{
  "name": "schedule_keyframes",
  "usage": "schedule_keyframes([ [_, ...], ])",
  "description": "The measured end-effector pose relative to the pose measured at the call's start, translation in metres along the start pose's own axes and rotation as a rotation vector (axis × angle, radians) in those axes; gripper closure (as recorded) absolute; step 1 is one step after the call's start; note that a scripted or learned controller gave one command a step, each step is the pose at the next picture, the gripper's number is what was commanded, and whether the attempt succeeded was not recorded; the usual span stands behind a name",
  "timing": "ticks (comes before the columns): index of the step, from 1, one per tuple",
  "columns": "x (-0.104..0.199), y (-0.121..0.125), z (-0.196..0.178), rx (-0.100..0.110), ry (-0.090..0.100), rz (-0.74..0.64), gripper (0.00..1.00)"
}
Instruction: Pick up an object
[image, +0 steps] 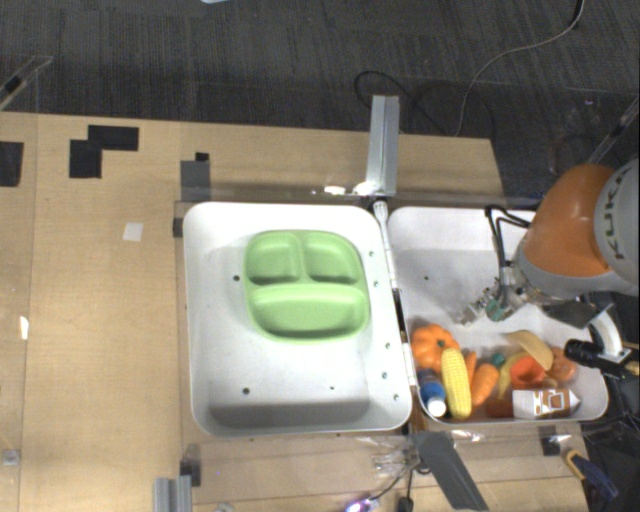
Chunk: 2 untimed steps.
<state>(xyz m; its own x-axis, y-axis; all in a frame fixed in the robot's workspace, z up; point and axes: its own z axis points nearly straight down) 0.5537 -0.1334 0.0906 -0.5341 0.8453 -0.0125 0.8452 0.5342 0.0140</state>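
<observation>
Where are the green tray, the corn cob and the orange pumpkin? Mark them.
green tray (305, 283): camera view, on the ridge between its compartments.
corn cob (456, 382): camera view, middle of the yellow cob.
orange pumpkin (434, 347): camera view, centre of its orange body.

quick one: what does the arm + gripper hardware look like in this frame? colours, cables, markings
The arm enters from the view's right: a rounded grey shell with a broad orange band above the wrist, and dark lettering partly visible on the grey near the edge. A thin black cable loops along the wrist. The gripper is small, metallic grey and silver, over the right bin.
</observation>
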Motion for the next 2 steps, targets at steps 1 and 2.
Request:
schedule_keyframes([
  [1, 0.039, -0.005, -0.001, -0.002, -0.003, 0.005, 1.00],
  [2, 0.042, 0.014, 0.000, 0.004, 0.003, 0.496, 1.00],
])
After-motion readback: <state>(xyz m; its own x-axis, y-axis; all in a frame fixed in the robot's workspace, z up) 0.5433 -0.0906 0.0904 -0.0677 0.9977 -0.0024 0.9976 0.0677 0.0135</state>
